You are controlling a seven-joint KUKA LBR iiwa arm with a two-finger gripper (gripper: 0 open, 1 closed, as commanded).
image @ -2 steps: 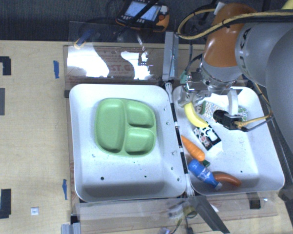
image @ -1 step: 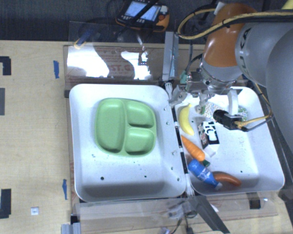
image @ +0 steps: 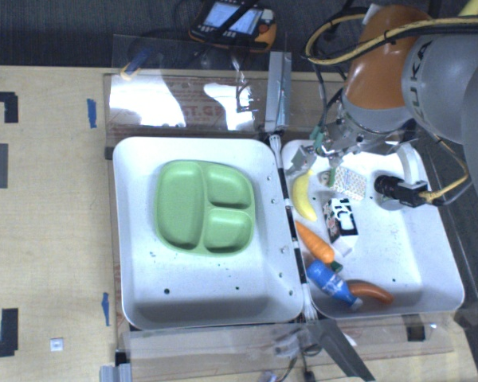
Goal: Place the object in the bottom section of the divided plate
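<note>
So the gripper [image: 328, 151] is seen at 12 o'clock of the right bin [image: 430, 269], just above the banana [image: 303, 197]; its clench can't be told. The green divided plate [image: 205, 206] is parked in the left bin [image: 135, 293].

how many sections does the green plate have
3: on the green divided plate in the left bin, one long section along its left side, and two smaller ones stacked on its right, upper and lower.

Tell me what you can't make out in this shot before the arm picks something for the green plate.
- Gripper, camera view: the wrist above covers the fingers, so their state is unreadable.
- Banana: its top end runs under the gripper.
- Orange sausage-like item: partly behind the blue bottle; identity unclear.
</note>
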